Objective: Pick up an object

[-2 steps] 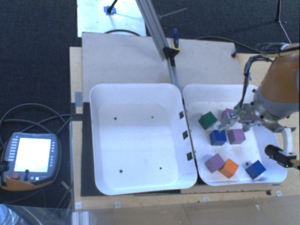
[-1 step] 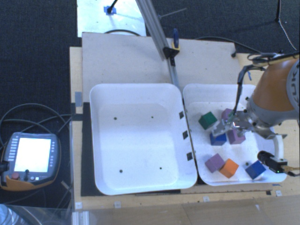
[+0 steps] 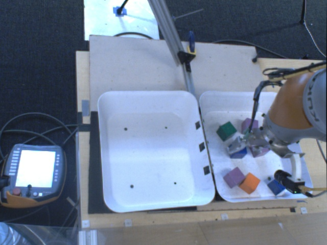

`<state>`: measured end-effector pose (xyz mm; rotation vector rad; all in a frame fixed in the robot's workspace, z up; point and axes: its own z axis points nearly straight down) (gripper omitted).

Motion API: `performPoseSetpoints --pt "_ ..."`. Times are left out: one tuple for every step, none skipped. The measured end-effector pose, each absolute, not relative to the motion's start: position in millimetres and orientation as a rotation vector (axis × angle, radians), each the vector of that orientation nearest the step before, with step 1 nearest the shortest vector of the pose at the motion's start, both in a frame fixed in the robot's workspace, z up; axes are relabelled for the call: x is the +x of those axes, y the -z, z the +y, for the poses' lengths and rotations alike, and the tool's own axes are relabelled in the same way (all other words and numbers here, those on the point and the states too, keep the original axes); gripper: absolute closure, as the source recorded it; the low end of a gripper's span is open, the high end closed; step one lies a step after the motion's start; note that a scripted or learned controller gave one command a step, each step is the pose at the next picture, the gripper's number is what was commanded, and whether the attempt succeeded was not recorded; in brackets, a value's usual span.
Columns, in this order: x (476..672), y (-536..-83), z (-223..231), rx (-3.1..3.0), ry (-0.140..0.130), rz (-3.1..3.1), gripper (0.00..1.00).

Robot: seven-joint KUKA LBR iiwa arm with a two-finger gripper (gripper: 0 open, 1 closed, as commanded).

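- Blocks are crowding the right bin (image 3: 214,103): a green cube (image 3: 226,131) toward the far left part, a blue block (image 3: 237,152) just beside the gripper (image 3: 244,143), a purple cube (image 3: 234,177) touching an orange cube (image 3: 250,183) near the front wall, and another blue block (image 3: 276,187) at the front right.
- More purple pieces (image 3: 250,125) are sitting at the gripper's far side and under the wrist, partly covered by it.
- Gripper is hanging low over the middle cluster, at the blue block and a pale grey piece; whether the fingers are apart or together cannot be told from this slant, and nothing can be seen held between them.
- Arm (image 3: 296,106), grey with its orange band, is reaching in from the right and covering the bin's back right corner.
- Left bin (image 3: 148,103) is lying alongside, its near wall touching the right bin's.
- Risk, as a judgement: with blocks packed tight around the target, the fingers could be landing on two pieces at once or nudging one aside, so a close might be catching an edge only and slipping on the lift.
- Teach pendant (image 3: 31,175) is resting off the bench at far left, well apart from the work.
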<state>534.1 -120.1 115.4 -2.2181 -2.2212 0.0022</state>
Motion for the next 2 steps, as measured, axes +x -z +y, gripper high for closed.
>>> performPoseSetpoints --pt "535.4 -128.1 -120.3 -2.218 0.002 -2.227 1.00" --pt "546.3 -185.3 -116.9 -2.219 0.006 -2.231 1.00"
